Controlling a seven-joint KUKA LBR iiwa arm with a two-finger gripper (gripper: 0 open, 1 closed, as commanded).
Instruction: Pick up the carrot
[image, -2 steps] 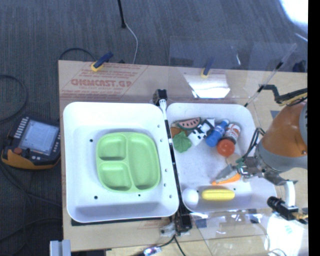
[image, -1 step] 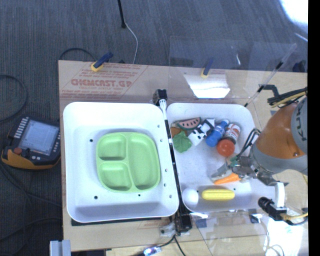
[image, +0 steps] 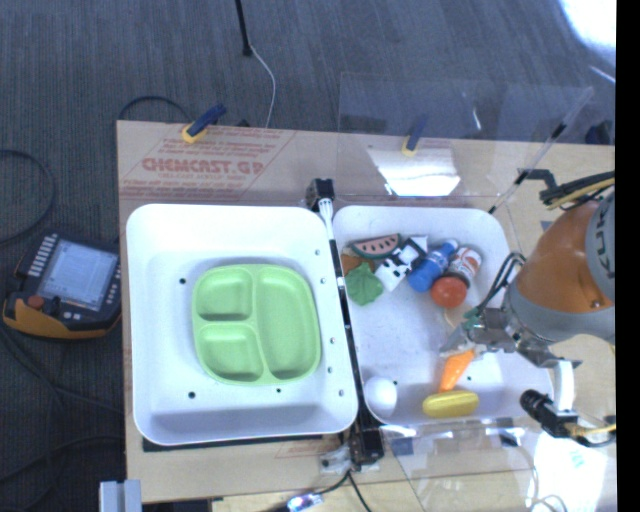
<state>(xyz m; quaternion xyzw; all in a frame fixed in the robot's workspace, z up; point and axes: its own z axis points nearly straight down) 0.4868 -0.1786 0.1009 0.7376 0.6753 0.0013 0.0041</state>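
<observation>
- Your arm (image: 575, 265) enters from the right edge of the frame, orange band uppermost, wrist angled down into the right bin (image: 420, 222).
- Tool (image: 480, 335) sits low over the lower right part of that bin; from this angle you cannot tell how far it is spread.
- Carrot (image: 456, 368) lies on the bin floor just below and left of the tool, orange, tilted, seemingly touching the tool's tip; a grip on it is not visible.
- Yellow piece (image: 450, 404) lies just below the carrot; white ball (image: 381, 393) at the bin's lower left.
- Upper part of the bin: watermelon slice (image: 375, 246), green leaf (image: 364, 287), blue bottle (image: 434, 265), red tomato (image: 450, 292).
- Left bin (image: 160, 240) holds a green divided plate (image: 257, 322).
</observation>
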